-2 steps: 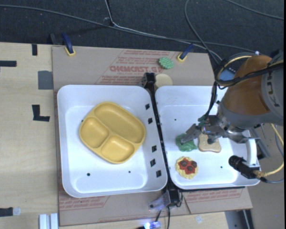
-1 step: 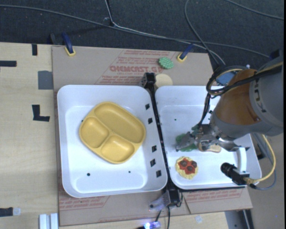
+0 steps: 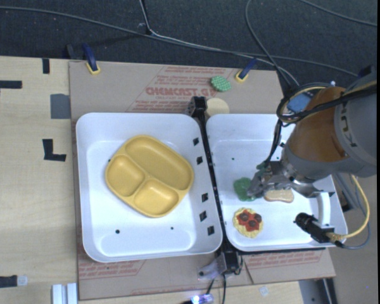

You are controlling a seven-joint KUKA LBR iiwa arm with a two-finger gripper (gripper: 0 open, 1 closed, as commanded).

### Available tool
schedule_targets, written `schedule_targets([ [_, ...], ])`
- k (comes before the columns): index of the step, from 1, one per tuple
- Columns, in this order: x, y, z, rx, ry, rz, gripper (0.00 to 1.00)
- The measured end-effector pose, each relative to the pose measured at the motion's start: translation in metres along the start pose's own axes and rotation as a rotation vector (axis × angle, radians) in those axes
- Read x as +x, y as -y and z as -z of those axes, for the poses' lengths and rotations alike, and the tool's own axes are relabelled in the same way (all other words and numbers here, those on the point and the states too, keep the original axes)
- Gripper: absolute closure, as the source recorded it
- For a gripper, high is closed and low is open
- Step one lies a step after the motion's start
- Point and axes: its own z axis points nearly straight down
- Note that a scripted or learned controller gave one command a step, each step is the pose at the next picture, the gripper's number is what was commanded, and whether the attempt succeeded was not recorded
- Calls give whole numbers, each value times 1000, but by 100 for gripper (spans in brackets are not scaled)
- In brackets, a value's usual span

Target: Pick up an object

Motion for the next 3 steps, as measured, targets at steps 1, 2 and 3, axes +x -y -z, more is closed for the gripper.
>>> schedule_targets([
  [1,4,7,59,-7,2,-1,100],
  [2,4,6,69,-3,1,-2,100],
  [3,48,-29,63,-3,0,4,100],
])
